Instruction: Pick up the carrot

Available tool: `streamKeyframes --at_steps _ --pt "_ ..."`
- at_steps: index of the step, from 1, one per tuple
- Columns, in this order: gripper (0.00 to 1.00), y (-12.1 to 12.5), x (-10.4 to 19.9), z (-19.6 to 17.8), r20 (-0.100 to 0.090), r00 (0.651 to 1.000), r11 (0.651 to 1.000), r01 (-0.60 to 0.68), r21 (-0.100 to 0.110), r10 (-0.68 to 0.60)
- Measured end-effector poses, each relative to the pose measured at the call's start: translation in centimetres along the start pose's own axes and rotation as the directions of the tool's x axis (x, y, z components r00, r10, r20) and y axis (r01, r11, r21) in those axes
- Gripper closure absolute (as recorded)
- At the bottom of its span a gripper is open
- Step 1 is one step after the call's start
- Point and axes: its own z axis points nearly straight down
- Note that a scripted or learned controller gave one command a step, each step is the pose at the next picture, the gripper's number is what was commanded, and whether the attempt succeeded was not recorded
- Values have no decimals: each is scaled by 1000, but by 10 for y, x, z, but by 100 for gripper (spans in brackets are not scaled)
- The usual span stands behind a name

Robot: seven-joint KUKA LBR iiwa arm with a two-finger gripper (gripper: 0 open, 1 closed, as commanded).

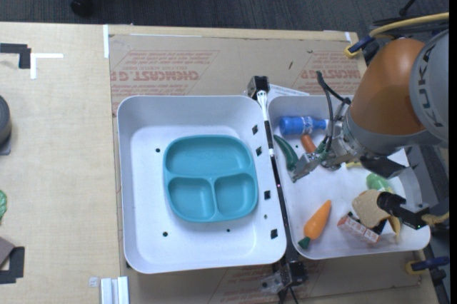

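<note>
Carrot (pixel 318 218) is found lying in the right bin (pixel 325 249), near its front edge and left wall, orange body tilted with the green end lowest. Gripper (pixel 305 165) is seen over the same bin's left-centre, apart from the carrot; whether it is clenched or released cannot be told. A blue bottle (pixel 302 125) is noted near the bin's rear edge. A teal divided plate (pixel 211 178) is centred in the left bin (pixel 136 153).

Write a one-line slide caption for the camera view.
KUKA arm's gripper hovers in the right bin; the carrot lies nearer the front.
</note>
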Motion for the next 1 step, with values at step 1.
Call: streamKeyframes --at_steps 1 --pt "0 -29 -57 11 0 992 992 127 0 -127"
